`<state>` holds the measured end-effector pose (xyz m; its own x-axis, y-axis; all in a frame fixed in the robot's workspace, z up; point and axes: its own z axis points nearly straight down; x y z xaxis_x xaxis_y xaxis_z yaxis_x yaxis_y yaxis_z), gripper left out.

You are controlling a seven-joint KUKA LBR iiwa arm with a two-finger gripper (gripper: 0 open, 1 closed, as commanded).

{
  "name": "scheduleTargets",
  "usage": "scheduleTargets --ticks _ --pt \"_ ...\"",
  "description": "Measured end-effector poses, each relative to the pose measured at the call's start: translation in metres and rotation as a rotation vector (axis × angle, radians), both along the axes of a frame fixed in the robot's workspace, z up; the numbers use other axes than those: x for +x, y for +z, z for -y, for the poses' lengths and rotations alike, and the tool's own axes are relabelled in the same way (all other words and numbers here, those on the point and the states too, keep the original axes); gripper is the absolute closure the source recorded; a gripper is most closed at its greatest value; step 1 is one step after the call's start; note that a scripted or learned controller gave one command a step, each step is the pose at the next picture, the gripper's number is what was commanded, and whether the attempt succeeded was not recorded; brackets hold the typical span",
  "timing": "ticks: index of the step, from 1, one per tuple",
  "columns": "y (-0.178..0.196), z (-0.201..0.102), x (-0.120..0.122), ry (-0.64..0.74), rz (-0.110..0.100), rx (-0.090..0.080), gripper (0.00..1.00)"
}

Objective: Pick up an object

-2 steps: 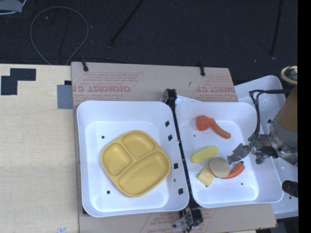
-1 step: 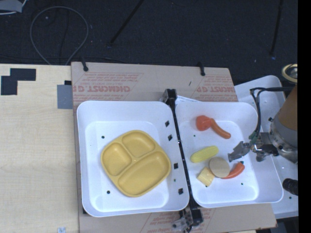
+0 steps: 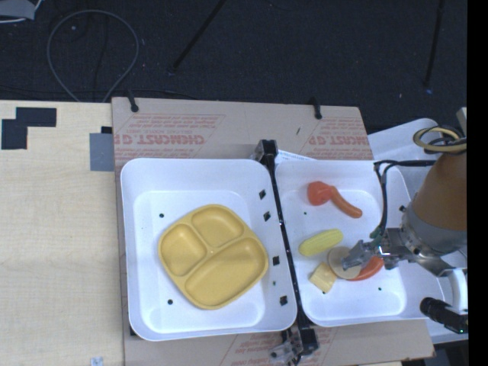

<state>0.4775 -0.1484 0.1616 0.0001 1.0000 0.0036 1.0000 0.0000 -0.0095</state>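
The right bin point(image 3: 396, 300) holds a red-orange toy with a long handle point(image 3: 329, 197) near its back, a yellow corn cob point(image 3: 320, 242) in the middle, a small pale yellow block point(image 3: 322, 278) near the front, and a tan disc with a red-orange piece point(image 3: 358, 268) beside it. My gripper point(image 3: 358, 261) reaches in from the right and hangs right over the tan disc and red-orange piece, its metal fingers down among them. The fingers hide part of those pieces, and nothing is visibly lifted.
The left bin point(image 3: 145, 204) holds a yellow divided plate point(image 3: 212, 255). A black divider point(image 3: 278, 235) runs between the two bins. Both rest on a cardboard sheet point(image 3: 236, 132) on the wooden bench. Cables point(image 3: 438, 137) sit at the right by the arm.
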Motion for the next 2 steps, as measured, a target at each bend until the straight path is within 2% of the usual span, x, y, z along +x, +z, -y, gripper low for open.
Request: scheduleTargets --ticks 1,2 --pt "-0.0586 -0.0039 0.0065 -0.001 0.008 -0.003 0.00" --pt "-0.0674 -0.0020 0.0119 -0.004 0.025 -0.008 0.00"
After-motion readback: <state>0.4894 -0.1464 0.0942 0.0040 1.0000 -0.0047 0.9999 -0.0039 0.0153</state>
